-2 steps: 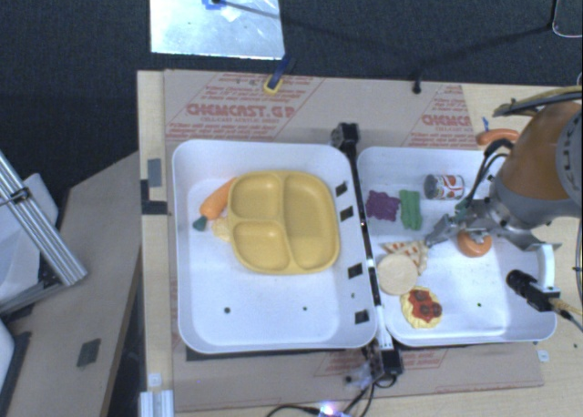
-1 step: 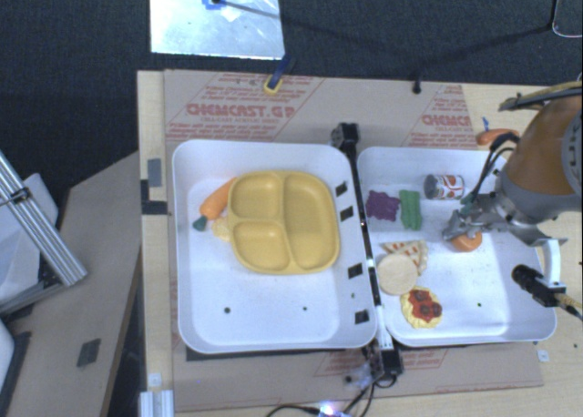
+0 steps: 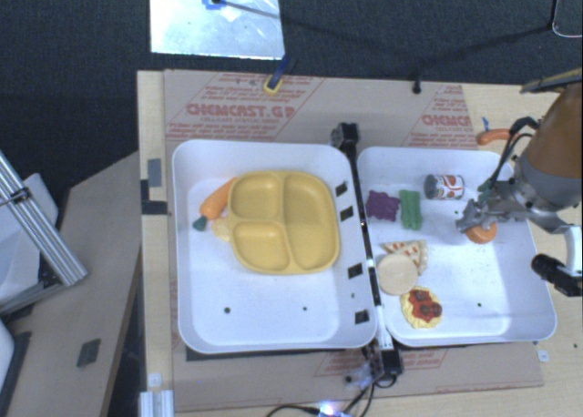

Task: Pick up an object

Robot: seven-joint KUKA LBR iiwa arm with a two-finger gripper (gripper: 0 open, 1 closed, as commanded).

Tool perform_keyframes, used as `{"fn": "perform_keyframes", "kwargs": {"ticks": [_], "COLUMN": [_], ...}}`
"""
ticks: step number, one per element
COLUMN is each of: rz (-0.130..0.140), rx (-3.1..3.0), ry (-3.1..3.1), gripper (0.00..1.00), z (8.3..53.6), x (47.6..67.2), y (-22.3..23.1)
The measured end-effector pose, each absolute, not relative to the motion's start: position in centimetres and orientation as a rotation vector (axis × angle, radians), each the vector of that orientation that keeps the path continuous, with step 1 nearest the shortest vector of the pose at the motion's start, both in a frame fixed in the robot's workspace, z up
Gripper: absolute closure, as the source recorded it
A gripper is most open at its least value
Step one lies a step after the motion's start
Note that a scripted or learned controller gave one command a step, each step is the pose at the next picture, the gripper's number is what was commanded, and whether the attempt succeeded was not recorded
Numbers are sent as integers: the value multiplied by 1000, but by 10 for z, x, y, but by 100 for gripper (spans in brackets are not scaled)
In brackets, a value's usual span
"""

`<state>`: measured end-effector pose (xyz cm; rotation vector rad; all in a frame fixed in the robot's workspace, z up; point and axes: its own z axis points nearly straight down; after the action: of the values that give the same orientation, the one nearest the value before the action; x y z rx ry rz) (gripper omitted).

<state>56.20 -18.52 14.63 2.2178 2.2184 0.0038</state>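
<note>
Orange piece (image 3: 481, 232) just under gripper (image 3: 473, 219)

Small orange object (image 3: 481, 232), right bin (image 3: 537, 315)

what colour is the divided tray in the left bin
Yellow: the divided tray in the left bin is plain pale yellow, seen clearly in the camera view.

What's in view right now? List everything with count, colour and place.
bins: 2, white, side by side on bench
tray: 1, yellow, left bin
carrot: 1, orange, left bin, left of tray
grapes: 1, purple, right bin
green piece: 1, green, beside grapes
can: 1, red and white, right bin
sandwich: 1, tan, right bin
pizza: 1, yellow and red, right bin front
orange piece: 1, right bin, under gripper
gripper: 1, grey, over right bin
</note>
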Motion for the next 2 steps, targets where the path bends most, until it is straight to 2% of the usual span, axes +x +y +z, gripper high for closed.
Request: {"fn": "perform_keyframes", "kwargs": {"ticks": [2], "rz": [4], "rx": [2213], "ry": [2222], "gripper": [100], "z": [227], "x": [570], "y": [-187]}}
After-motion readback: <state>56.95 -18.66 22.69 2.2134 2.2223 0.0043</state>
